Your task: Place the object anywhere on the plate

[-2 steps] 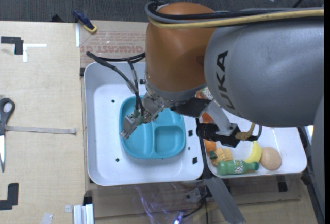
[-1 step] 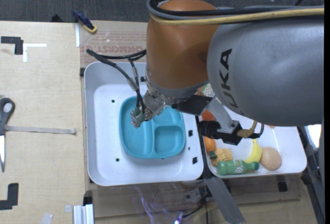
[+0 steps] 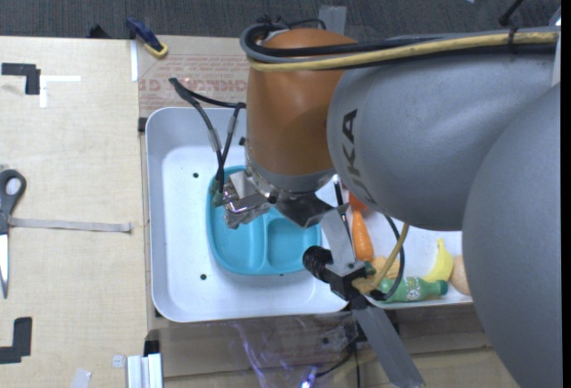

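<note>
Your gripper sits low over the left bin, right above the upper left edge of the blue plate; you cannot tell from this angle how its tips stand or whether anything is caught there. Nearest the camera, the grey arm fills much of the right side and hides a good part of the right bin, while the orange band covers the far part of the left bin. Past the dividing wall, in the right bin, you see an orange carrot, a green bottle and a yellow banana, all well apart from the gripper. Farther left, scissors lie on the wooden bench.
</note>
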Motion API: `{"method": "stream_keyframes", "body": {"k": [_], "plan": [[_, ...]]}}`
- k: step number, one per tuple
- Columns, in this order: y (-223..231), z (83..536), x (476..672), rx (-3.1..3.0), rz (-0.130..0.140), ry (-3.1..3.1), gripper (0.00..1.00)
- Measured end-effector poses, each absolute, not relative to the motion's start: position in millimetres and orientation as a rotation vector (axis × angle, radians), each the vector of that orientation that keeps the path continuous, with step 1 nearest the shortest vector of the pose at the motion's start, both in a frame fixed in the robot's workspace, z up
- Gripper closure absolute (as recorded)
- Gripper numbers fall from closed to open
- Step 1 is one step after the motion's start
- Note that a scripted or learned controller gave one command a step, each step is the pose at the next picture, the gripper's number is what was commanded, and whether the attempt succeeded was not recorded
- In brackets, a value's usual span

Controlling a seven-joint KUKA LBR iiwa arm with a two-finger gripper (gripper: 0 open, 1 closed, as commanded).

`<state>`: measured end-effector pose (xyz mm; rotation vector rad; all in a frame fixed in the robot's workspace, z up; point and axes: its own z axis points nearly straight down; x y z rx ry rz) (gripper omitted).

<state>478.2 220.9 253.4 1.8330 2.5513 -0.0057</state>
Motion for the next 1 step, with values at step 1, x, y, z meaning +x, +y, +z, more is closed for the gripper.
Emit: {"method": "stream_keyframes", "body": {"k": [1], "plan": [[216.3,279.4,479.1,1.595,-0.001,2.703,1.00]]}}
